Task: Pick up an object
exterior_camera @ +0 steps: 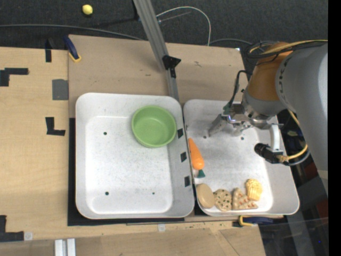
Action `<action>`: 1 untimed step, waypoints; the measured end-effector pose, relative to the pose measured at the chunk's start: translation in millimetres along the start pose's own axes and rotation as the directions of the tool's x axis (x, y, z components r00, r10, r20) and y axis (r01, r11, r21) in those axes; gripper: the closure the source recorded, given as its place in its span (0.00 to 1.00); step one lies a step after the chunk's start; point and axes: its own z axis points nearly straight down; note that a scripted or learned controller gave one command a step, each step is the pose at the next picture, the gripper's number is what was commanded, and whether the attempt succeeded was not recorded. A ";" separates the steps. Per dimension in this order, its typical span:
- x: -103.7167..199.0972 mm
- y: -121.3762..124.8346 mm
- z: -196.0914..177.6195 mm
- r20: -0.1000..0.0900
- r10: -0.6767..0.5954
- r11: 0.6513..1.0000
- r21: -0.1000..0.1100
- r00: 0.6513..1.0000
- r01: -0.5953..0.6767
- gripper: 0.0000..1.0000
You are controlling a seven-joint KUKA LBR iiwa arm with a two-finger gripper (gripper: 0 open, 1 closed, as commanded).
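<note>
Toy food lined along the near edge of the right bin (277, 196); tool (219, 125) low over that bin's far part, near its left side.

Tool fingers spread apart, nothing between them. Counted: one orange carrot (196, 154) against the left wall, then one tan bun (205, 195), one chocolate-chip cookie (223, 199), one waffle piece (240, 200), one yellow corn piece (253, 189); one green bowl (153, 126) in the left bin (106, 159). Carrot likely light, stiff, smooth plastic, liable to roll; best pinched across its thick middle.
</note>
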 end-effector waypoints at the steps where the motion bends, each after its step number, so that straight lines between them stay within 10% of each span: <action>1: 0.7 -0.5 11.1 0.001 -0.001 1.000 -0.004 1.000 0.001 0.00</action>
